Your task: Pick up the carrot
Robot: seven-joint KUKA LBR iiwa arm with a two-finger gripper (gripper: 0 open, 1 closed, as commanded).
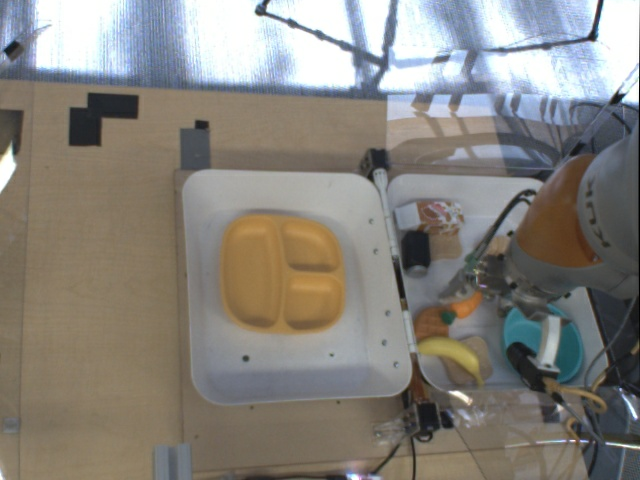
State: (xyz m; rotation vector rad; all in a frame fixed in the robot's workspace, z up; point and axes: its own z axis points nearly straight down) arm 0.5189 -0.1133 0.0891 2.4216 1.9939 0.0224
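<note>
Metal fingers of the gripper [470,286] are being seen only dimly; apart or together cannot be told. Just beside them, the carrot [447,314] is lying in the right bin [470,183], crowded by a banana [452,354]. Being judged light, stiff and smooth, it is best taken across its middle. The bin wall is leaving little room leftward.

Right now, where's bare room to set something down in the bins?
Left bin: white floor all around the yellow divided plate, widest below it. Right bin is crowded: carrot, banana, black cup, teal bowl, pincer over them.
</note>
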